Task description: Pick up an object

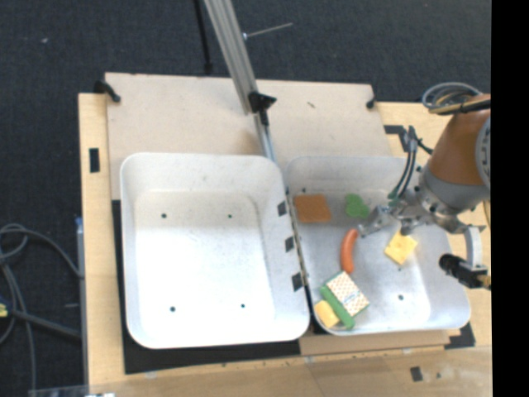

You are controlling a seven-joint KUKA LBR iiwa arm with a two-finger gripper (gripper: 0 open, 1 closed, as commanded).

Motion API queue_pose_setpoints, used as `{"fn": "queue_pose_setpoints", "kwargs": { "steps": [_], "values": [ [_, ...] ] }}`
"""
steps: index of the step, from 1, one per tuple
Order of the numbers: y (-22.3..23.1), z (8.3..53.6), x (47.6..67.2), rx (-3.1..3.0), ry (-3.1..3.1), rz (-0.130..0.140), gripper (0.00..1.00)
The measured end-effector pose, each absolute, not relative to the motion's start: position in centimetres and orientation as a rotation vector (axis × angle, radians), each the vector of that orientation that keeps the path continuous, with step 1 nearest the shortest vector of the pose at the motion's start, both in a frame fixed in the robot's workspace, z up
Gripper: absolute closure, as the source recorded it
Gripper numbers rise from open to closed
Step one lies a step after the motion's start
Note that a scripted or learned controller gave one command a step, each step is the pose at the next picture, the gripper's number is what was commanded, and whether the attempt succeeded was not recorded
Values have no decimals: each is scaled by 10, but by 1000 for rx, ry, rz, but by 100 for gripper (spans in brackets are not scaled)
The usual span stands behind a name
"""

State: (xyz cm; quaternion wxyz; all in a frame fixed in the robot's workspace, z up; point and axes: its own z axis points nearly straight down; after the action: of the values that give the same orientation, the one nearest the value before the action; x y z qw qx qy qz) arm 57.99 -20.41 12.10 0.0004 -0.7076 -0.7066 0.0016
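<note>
Gripper (pixel 387 220) low inside right bin (pixel 446 304); finger state not readable, cannot tell whether anything held.
Landmark: yellow wedge block (pixel 402 248).
- Gripper just up-left of wedge, apart from it.
- Green piece (pixel 357 205) up-left of wedge, near gripper.
- Orange carrot-like stick (pixel 349 250) left of wedge.
- Brown square block (pixel 312 208) farther left.
- Checkered box (pixel 347 294) with yellow-green items down-left.

Likely target: wedge or green piece. Centre over one item, descend straight, avoid nudging neighbours, close only once item sits between fingers.
</note>
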Motion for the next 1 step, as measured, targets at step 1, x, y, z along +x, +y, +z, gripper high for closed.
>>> {"fn": "queue_pose_setpoints", "kwargs": {
  "steps": [1],
  "values": [
    [-205, 136, 582, -2231, -2220, -4, 100]
  ]
}}
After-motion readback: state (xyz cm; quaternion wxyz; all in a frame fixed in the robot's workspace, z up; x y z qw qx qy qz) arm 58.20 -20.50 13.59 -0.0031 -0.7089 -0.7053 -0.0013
